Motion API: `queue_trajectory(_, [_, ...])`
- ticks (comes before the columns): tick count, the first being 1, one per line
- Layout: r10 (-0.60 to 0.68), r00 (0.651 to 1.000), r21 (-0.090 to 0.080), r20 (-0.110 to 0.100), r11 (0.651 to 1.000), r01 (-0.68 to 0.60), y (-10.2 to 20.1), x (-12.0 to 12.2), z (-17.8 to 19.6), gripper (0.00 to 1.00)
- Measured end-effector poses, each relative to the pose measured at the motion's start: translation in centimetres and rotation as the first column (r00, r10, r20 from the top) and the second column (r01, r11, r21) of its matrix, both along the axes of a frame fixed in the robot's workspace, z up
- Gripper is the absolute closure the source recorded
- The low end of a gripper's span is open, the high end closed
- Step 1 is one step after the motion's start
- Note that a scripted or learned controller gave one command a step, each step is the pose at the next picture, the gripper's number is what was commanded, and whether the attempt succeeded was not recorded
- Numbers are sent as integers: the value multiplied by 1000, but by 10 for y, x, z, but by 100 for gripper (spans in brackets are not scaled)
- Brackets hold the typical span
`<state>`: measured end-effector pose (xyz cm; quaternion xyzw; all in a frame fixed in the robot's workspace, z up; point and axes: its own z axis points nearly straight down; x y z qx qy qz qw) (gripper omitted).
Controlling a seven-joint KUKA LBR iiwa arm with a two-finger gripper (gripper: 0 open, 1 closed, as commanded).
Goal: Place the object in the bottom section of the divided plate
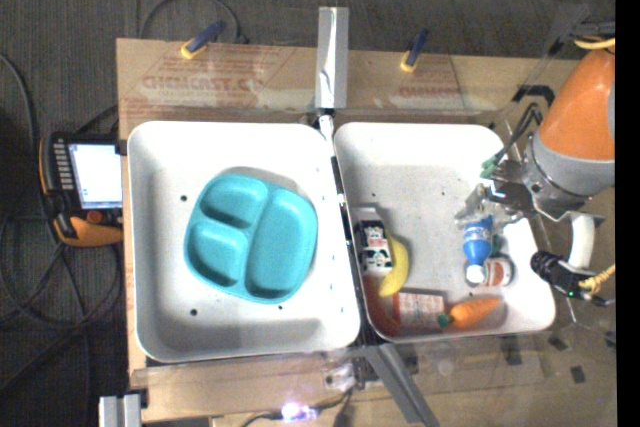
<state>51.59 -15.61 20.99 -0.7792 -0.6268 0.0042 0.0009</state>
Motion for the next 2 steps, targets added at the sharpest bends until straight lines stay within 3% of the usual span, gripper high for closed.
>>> queue_trajectory(1, [22,1000,4,0,1000,-22,80,-3,-29,100])
queue_trajectory(2, [230,973,4,-1,973,-230,139,26,-29,100])
